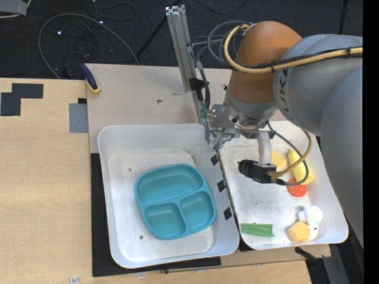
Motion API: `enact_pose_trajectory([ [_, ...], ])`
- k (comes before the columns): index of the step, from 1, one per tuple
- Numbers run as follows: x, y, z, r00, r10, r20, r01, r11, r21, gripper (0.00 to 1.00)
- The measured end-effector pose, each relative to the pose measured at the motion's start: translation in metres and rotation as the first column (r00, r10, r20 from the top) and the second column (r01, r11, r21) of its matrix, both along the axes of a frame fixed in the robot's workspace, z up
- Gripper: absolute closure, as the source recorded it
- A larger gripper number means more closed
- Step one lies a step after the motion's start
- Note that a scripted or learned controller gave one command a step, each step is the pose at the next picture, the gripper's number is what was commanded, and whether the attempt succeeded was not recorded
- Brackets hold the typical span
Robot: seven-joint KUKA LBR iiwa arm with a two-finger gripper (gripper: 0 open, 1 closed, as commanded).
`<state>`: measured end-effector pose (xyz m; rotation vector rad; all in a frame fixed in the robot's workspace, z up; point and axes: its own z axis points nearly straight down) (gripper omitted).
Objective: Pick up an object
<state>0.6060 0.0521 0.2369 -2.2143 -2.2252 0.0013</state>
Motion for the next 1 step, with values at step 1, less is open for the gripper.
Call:
enact_pose_trajectory([
  [1,0.0021,0.0499,0.0029,1.0,0.0,0.001,0.0,1.0,0.0,1.0],
])
